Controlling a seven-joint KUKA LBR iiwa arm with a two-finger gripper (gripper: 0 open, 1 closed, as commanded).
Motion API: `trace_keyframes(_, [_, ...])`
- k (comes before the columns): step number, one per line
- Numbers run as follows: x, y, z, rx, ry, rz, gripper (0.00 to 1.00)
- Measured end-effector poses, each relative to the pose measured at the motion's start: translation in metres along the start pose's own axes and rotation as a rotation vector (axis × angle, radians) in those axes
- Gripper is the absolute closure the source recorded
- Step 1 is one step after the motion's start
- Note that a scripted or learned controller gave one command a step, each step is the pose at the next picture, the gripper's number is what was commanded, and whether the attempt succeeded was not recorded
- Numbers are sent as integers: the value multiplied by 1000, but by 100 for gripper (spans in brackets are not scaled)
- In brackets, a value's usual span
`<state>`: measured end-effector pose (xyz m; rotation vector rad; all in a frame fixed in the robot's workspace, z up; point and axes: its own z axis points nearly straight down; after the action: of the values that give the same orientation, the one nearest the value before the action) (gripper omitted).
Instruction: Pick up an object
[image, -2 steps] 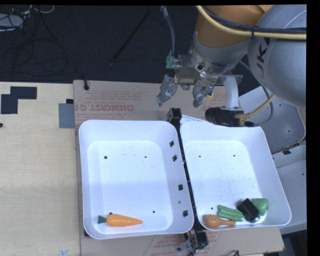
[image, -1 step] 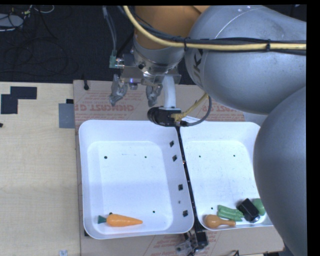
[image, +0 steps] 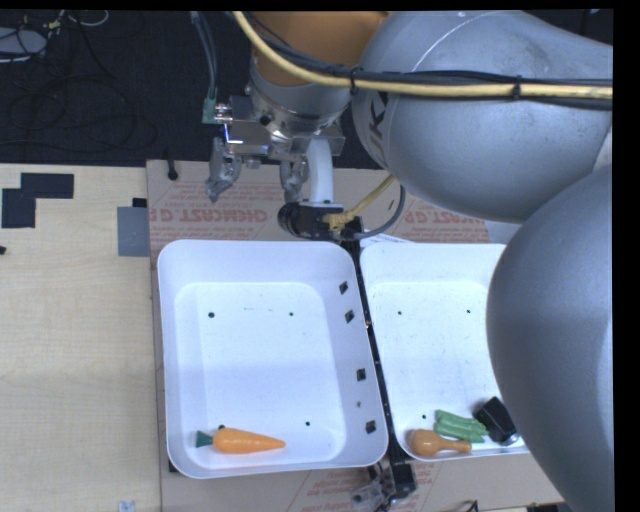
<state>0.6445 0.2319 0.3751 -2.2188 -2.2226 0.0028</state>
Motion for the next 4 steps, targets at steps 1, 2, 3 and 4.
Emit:
trace_keyframes(1, [-24,-4,182,16,-6,3,0])
trace_keyframes(2, [-80,-87,225,16,-5,6,0])
trace_keyframes(3, [-56,-156,290,1,-1,3,0])
trace_keyframes(4, [-33,-102,193,-9,3,0,0])
